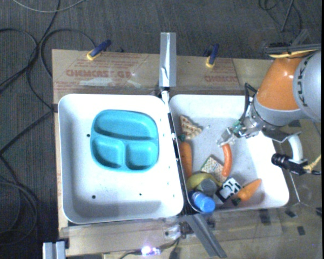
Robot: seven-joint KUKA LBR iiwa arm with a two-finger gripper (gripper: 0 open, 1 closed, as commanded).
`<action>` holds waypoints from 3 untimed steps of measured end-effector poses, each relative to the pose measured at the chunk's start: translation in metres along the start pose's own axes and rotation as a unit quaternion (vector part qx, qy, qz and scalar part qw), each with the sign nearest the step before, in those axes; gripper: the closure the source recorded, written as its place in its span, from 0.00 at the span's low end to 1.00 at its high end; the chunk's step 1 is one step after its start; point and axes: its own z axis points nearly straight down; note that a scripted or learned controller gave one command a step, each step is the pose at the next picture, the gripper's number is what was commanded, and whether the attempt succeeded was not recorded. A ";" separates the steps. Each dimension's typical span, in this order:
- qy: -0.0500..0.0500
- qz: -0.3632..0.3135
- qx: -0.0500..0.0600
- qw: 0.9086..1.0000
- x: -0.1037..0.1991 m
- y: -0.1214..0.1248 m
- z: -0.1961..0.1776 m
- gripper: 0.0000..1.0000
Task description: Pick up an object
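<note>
1. White plastic bins sit side by side on the bench; the left bin (75, 198) carries a blue tray (125, 140), the right bin (270, 196) a heap of small goods.
2. Grey and orange, the arm (283, 90) reaches in from the right, its wrist over the right bin's upper right part.
3. At the arm's tip, the gripper (230, 135) hangs low just above the top end of an orange sausage (226, 160) lying near the bin's middle. Its tips are too small and cluttered to read, so I cannot tell their state. Nothing can be seen between them.
4. Along the right bin's left wall lies a carrot (186, 156); a second carrot (249, 190) rests near the front wall.
5. Two crackers lie flat: one (190, 127) near the back left, one (213, 167) touching the sausage's left side.
6. At the front left, a blue bottle (203, 202), a black-and-white block (230, 188) and a yellowish fruit (197, 180) crowd together.
7. Judged from this, the step in hand is the approach: the pick is not yet made, and the sausage looks the likely target.
8. Next, the move calls for a descent square onto the sausage's upper end, closing across its narrow width while staying off the adjoining cracker.
</note>
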 end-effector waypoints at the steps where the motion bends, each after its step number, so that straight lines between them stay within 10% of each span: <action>1: -0.001 0.033 -0.001 0.999 0.003 0.061 -0.068 1.00; 2: -0.001 0.034 0.000 0.999 0.002 0.061 -0.068 0.00; 3: -0.001 -0.129 -0.001 0.992 0.003 0.070 -0.051 0.00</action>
